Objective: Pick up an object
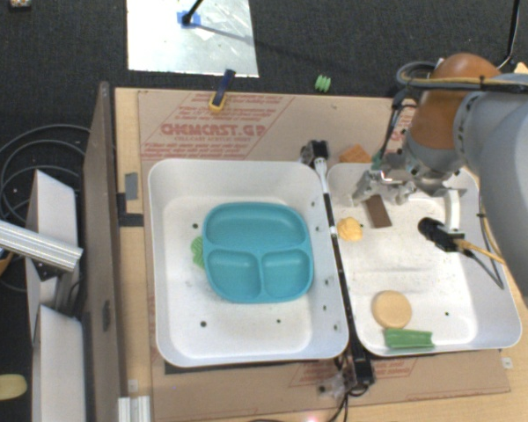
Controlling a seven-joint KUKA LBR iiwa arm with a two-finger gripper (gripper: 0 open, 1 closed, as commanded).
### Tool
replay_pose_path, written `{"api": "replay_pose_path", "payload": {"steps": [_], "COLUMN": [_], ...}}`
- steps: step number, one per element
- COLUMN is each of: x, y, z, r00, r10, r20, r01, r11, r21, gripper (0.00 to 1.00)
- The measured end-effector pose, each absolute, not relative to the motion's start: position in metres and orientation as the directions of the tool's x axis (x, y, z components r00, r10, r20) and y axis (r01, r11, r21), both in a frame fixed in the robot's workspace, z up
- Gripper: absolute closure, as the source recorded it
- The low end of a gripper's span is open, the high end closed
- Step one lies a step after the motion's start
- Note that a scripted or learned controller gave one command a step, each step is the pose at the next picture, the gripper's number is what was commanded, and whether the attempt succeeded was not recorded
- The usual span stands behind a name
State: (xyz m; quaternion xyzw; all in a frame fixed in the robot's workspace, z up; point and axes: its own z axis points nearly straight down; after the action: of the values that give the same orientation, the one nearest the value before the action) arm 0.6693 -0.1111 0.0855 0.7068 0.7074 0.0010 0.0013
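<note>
The left bin [183, 323] is holding a smooth teal three-section plate [257, 251], with a green scrap [196, 251] peeking from under its left rim. The right bin [475, 310] is holding a flat brown block [378, 212], a yellow lump [349, 229] by its left wall, a round tan disc [392, 309] and a green slab [409, 338]. The gripper [383, 190] is hanging over that bin's back part with the block just beside it, and I cannot tell whether it is apart or together.

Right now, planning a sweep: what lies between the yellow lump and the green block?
A round tan disc, shown in the camera view.
</note>
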Motion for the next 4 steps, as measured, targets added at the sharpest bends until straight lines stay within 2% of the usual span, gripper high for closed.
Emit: {"api": "replay_pose_path", "payload": {"steps": [2,3,4], "x": [0.669,0.658,0.659], "y": [-0.101,-0.11,-0.11], "z": [0.085,0.085,0.096], "r00": [-0.005,0.0,-0.002], "r10": [1.0,1.0,1.0], "r20": [-0.001,-0.001,-0.001], "r01": [1.0,1.0,1.0], "r11": [0.005,0.0,0.002], "r21": [0.003,0.001,0.005], "gripper": [0.0,0.0,1.0]}}
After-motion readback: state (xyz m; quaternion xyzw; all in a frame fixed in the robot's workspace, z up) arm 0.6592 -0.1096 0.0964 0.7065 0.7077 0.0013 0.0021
